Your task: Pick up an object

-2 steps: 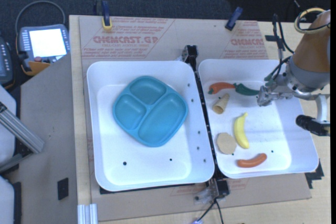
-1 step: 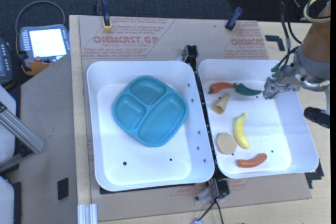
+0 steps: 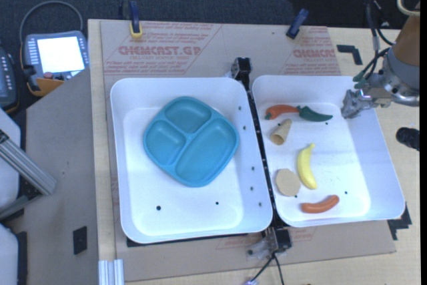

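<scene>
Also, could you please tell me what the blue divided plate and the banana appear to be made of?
Blue plate: likely moulded plastic, judging by its uniform colour, soft sheen and rounded compartment ridges. Banana: probably plastic toy food, evenly bright yellow and smooth, though that's uncertain.

One fixed camera looks down at a slant on my bench (image 3: 200,37) from above. It frames both white bins whole: the left bin (image 3: 127,143) and the right bin (image 3: 373,163), side by side. My arm (image 3: 407,57) enters from the frame's right. Floor shows along the top edge.
</scene>
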{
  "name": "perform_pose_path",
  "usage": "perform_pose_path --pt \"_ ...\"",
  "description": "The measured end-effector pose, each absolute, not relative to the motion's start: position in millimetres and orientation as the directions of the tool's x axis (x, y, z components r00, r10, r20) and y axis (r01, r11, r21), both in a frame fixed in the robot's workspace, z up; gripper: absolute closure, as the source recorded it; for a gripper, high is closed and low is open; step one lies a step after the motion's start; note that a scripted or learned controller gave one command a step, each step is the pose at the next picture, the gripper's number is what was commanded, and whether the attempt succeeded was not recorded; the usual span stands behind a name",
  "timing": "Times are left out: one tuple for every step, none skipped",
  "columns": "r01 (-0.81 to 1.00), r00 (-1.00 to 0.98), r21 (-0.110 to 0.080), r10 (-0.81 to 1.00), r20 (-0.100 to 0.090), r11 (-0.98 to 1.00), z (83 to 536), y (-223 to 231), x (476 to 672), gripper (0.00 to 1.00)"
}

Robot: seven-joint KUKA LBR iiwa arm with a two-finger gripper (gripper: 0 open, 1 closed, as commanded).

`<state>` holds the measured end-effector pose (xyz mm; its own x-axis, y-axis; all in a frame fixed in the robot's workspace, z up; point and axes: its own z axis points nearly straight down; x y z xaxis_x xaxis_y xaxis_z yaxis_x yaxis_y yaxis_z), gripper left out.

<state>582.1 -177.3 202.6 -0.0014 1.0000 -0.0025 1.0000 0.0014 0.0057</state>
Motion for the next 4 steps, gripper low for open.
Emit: perform_pose_path --pt "1.0 -0.006 -0.002 1.0 0.003 0.006 208.0 -115.0 568.9 1.0" --pt "1.0 -0.006 -0.003 1.0 0.004 0.006 207.5 -53.2 559.3 1.0" --pt "1.0 -0.006 -0.004 1.0 0.003 0.006 208.9 8.0 543.7 1.0" --pt "1.0 -0.007 0.001 1.0 0.002 0.007 226.4 60.8 529.0 1.0"
